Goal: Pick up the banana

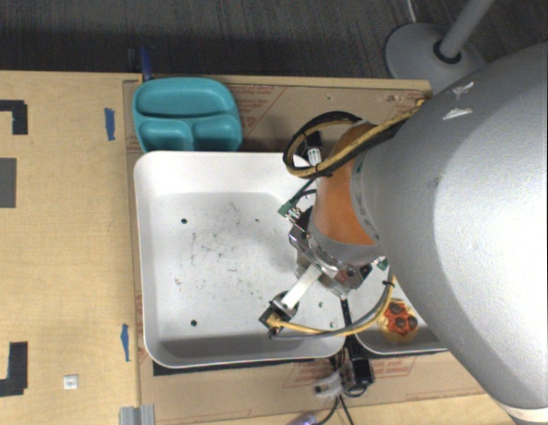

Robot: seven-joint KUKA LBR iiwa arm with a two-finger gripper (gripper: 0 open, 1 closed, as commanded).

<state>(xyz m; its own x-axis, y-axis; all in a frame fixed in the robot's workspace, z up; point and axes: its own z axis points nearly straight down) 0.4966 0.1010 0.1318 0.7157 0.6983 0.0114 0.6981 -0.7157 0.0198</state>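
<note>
The grey arm with its orange band (340, 211) reaches in from the right and hangs over the seam between the two white bins. My gripper (343, 277) sits under the wrist, low over the right edge of the left bin (167, 237), and the wrist body hides much of it. The arm's bulk covers most of the right bin (406, 343). A small orange and red object (397, 319) peeks out beside the arm at the right bin's front edge; I cannot tell what it is.
A teal two-compartment tray (187, 113) stands behind the left bin. The left bin's floor is scuffed white. Cardboard bench surface (61, 237) lies to the left, with blue tape marks.
</note>
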